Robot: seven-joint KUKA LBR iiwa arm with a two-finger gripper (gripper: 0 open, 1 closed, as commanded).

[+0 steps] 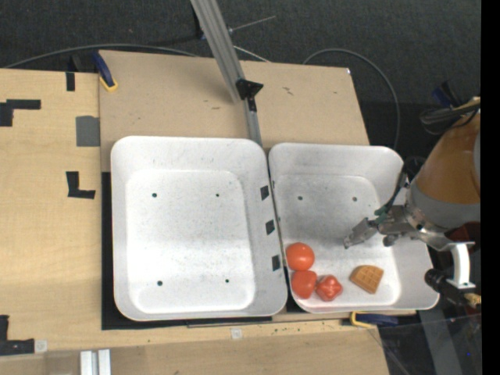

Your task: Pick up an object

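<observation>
Your grey two-finger gripper, spread state unclear, hovers above the tan waffle-like piece; descending here could miss it.

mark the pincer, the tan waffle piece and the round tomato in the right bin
pincer (349, 241): camera view, between its fingertips.
tan waffle piece (367, 278): camera view, middle of its top face.
round tomato (300, 255): camera view, centre of its top.

Three red pieces and tan waffle lie in right bin.

No text, label, brand, number or sign can be read anywhere on the bench.
</observation>
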